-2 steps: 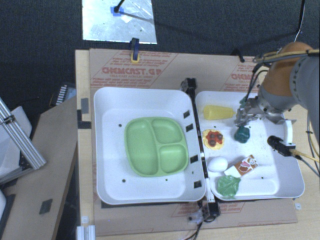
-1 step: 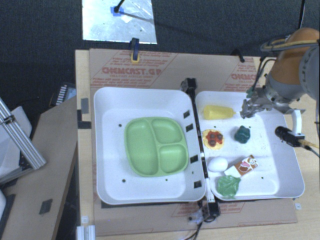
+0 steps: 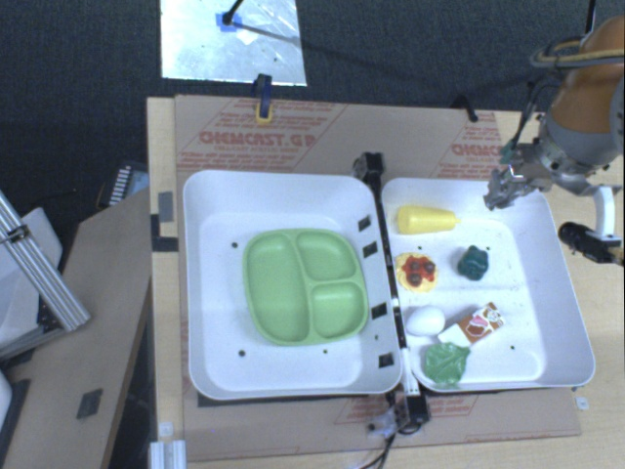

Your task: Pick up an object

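The right bin (image 3: 547, 291) holds several small items: a yellow corn-shaped piece (image 3: 425, 220) at the back, a dark green lump (image 3: 474, 262), a small pizza-like disc (image 3: 418, 271), a white egg (image 3: 424, 320), a red and white carton (image 3: 479, 323) and a light green leafy piece (image 3: 445, 362). My gripper (image 3: 500, 195) hangs over the back right part of this bin, to the right of the yellow piece and above the dark green lump. Nothing shows between its fingers.
The left bin (image 3: 210, 262) holds a light green divided plate (image 3: 301, 286). A black hinge strip (image 3: 383, 262) runs between the bins. A silver sheet (image 3: 232, 27) lies beyond the bench, and a metal rail (image 3: 34, 272) stands at the left.
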